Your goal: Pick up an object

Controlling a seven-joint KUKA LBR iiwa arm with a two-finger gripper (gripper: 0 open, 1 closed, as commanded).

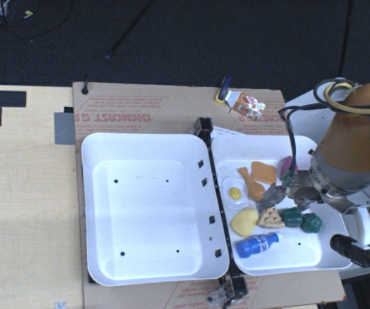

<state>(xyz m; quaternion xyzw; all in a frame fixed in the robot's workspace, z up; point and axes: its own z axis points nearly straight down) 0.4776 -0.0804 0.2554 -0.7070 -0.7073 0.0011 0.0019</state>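
Note:
The right bin [300, 259] holds several small objects: a blue bottle [257, 244], a yellow lemon-shaped piece [244, 222], a pizza slice [271, 218], a fried egg [235, 193], an orange wedge [263, 172], an orange stick [251, 184], a purple piece [287, 165] and dark green pieces [302, 219]. My gripper [275, 197] reaches in from the right and hangs low over the pile, just above the pizza slice and beside the orange stick. Its dark fingers look spread, with nothing visibly between them.
The left bin [101, 172] sits beside the right one, with a black divider clamp [212, 185] between them. A small packet [246, 105] and a blue-yellow clip [223, 90] lie on the cardboard behind the bins. The arm's grey body [345, 147] covers the right bin's right side.

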